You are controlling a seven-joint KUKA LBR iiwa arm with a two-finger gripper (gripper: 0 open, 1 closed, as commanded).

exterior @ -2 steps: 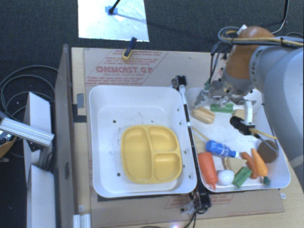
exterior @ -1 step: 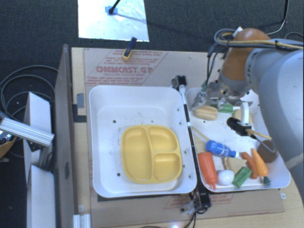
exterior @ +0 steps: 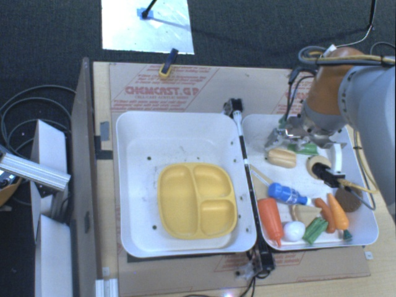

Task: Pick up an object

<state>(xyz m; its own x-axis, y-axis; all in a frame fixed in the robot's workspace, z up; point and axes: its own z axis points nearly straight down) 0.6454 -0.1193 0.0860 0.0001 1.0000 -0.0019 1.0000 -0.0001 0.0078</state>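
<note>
My gripper (exterior: 279,141) hangs low over the back part of the right bin (exterior: 366,228), on the grey arm with its orange band (exterior: 328,88). Just below it lies a tan bread roll (exterior: 282,158), and a green piece (exterior: 307,147) lies just to its right. Nearer the front of the bin lie a blue bottle (exterior: 286,193), a red-orange carrot (exterior: 270,220), a white egg (exterior: 294,231), a green pepper (exterior: 315,229) and a second orange carrot (exterior: 337,212). I see nothing lifted off the bin floor.
The left bin (exterior: 136,141) holds a yellow divided plate (exterior: 198,200). A black-and-white rail (exterior: 242,147) separates the two bins. A brown round piece (exterior: 350,202) and a banana-like piece (exterior: 322,167) lie at the right bin's far side, under the arm.
</note>
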